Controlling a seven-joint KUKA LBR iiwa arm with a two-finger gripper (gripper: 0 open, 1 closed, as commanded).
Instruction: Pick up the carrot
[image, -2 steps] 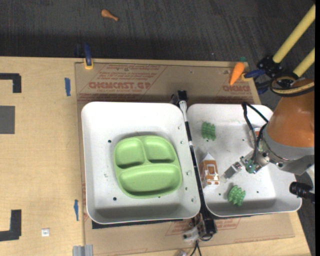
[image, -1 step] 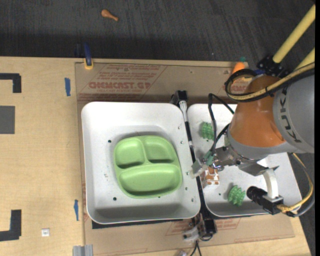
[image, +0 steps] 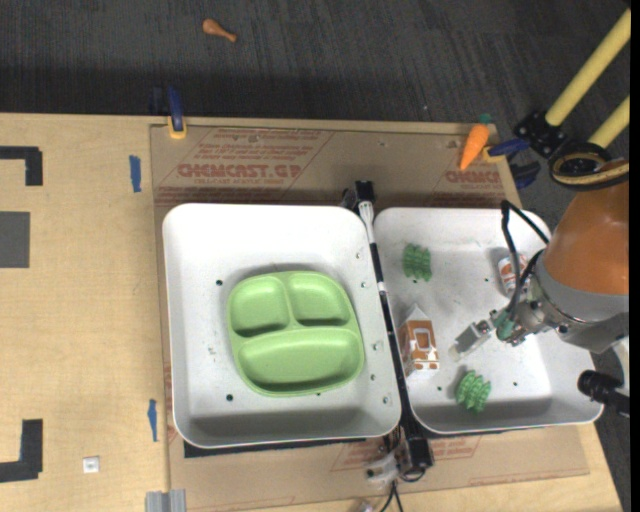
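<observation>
**Inspector:** What is obscured or cut off?

**Recorder:** The arm (image: 592, 262) is cut off at the right edge, and the near right corner of the right bin (image: 450, 216) is covered by it. A small orange-and-white item (image: 507, 268) is partly hidden behind the wrist and cannot be identified. The gripper (image: 470, 338) is seen low over the right bin's floor. Whether it is spread or closed cannot be told, and nothing is seen held in it.

**Inspector:** And the carrot?

**Recorder:** The carrot (image: 473, 146) is noted outside both bins, on the cardboard sheet (image: 250, 166) beyond the right bin's far rim, just beside a blue clamp (image: 507, 148). It is well apart from the gripper. Its outline is small, so only the orange body and green tip are made out.

**Inspector:** Surface and surroundings?

**Recorder:** A dark carpeted floor (image: 350, 60) is recorded beyond the pale bench (image: 80, 300). Two yellow poles (image: 596, 60) are cut off at the upper right. The left bin (image: 200, 300) holds a green divided plate (image: 295, 330). In the right bin are logged a small printed packet (image: 421, 343) and two green pieces, one far (image: 417, 261) and one near (image: 472, 390). A small orange object (image: 218, 30) lies on the floor and is too small to name.
</observation>
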